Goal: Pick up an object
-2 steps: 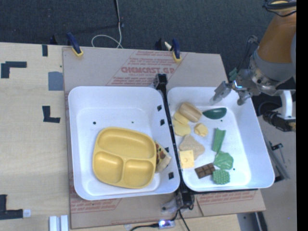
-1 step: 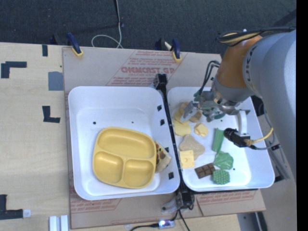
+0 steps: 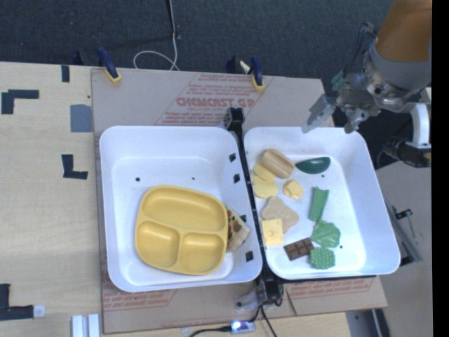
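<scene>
Arm: grey with orange band, reaching in from the right, wrist above the far right corner of the right bin.
End effector [image 3: 328, 115]: two dark fingers spread apart, nothing between them, poised just over the far rim of the right shallow white plastic bin [image 3: 375, 188].
Candidates, right bin: tan bread-roll toy [image 3: 275, 163] near the far left; dark green leaf-shaped piece [image 3: 313, 165] just beside it, nearest the fingers; pale yellow round pieces [image 3: 265, 184] and [image 3: 292, 189] below; green stick-shaped piece [image 3: 319, 203]; beige flat slice [image 3: 280, 211] touching a yellow cheese-like square [image 3: 272, 232]; brown chocolate-bar block [image 3: 299, 248]; green leafy piece [image 3: 325, 233] touching a green dimpled round piece [image 3: 322, 258].
Left bin: yellow three-compartment plastic tray [image 3: 182, 229] in the left shallow white plastic bin [image 3: 116, 188], a small brownish toy [image 3: 236, 232] wedged against its right edge.
Surface: light wooden bench under a cardboard sheet [image 3: 210, 104] clamped at the far edge.
Stage: likely pre-descent, no target yet reached.
Risk, clutter: pieces packed touching each other, so a descent could land on two at once or nudge a neighbour away.
Risk, flat items: slice, square and leaf lying low, prone to slipping out of a pinch.
Risk, rim: start position close to the bin wall, so a straight drop could strike the edge.
</scene>
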